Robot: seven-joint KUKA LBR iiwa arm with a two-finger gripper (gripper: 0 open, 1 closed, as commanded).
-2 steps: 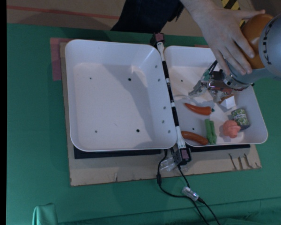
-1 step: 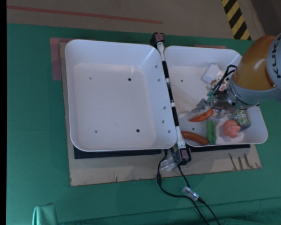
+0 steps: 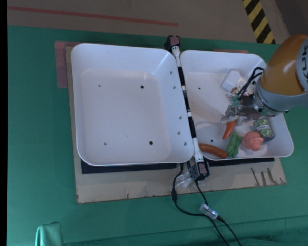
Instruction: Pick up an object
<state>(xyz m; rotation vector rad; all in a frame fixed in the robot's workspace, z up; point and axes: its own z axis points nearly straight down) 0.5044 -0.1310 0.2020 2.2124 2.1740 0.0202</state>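
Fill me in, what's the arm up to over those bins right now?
The KUKA arm has reached in over the right bin, with its gripper low among the small things near the front: an orange carrot-like piece, a green piece, a sausage, a pink lump and a dark jar. Nothing is visibly held. The left bin sits alongside.

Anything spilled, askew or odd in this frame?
Nothing spilled or broken. The toy foods, among them a sausage, a carrot and a green piece, sit crowded in the right bin's near corner, and the tool is down among them.
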